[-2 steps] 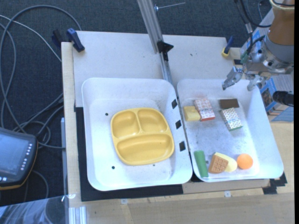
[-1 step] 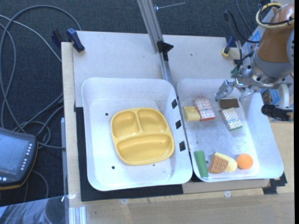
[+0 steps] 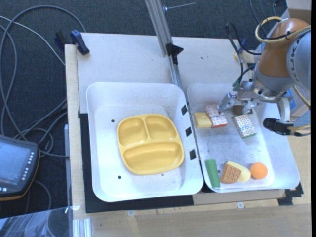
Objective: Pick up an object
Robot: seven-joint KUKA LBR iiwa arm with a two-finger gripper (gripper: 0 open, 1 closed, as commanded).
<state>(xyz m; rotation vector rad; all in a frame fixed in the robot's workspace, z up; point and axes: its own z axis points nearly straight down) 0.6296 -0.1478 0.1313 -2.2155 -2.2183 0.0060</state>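
Observation:
In the right bin (image 3: 281, 152) lie several small items. A yellow block (image 3: 201, 120) touches a red-and-white patterned box (image 3: 217, 117) near the bin's left wall. To their right sits a green-and-white patterned box (image 3: 245, 126). Along the front edge are a green cylinder (image 3: 211, 172), a waffle-like piece on a yellow slab (image 3: 234, 173) and an orange ball (image 3: 258, 171). My gripper (image 3: 239, 102) hangs over the far part of this bin, just above and between the two patterned boxes. Nothing is visibly held.
The left bin (image 3: 98, 132) holds a yellow divided plate (image 3: 150, 143). A metal post (image 3: 160, 19) rises behind the gap between the bins. The arm's orange band (image 3: 276, 48) and cables crowd the right bin's far right side.

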